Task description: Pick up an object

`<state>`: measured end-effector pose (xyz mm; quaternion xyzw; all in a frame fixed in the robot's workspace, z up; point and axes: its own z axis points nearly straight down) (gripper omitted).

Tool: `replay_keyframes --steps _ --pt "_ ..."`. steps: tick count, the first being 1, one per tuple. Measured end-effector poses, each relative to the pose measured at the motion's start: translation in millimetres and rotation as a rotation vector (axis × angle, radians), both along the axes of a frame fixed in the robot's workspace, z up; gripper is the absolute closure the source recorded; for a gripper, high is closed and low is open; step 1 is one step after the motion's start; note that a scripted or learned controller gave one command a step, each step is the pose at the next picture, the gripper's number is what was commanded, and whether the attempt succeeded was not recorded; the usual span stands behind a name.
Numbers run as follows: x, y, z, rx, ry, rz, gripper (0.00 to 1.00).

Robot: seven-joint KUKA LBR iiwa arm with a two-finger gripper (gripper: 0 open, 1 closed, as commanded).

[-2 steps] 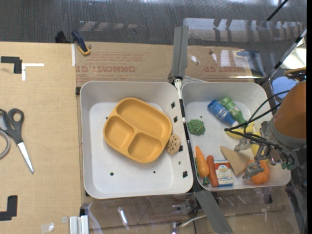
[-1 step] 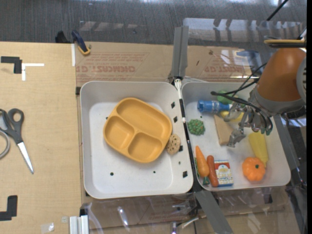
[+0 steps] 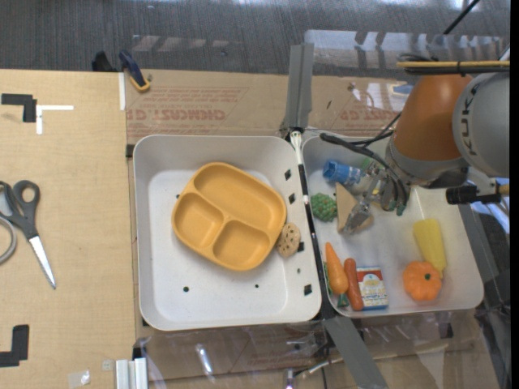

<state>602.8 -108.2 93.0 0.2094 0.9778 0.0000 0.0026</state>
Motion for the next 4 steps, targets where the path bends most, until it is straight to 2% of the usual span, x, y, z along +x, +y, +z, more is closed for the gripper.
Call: replay_keyframes --steps 1,2,3,4 --pt "1.9 -0.1 11.5 -0.002 -0.006 0.001 1.00" --pt "9.6 11.7 189.3 -0.001 -0.001 0.042 1.00" --pt "-23.2 -9.9 42.7 -0.001 0.004 0.365 1.00" --pt "16.1 39.2 122.6 -0.001 0.000 0.389 1.00"
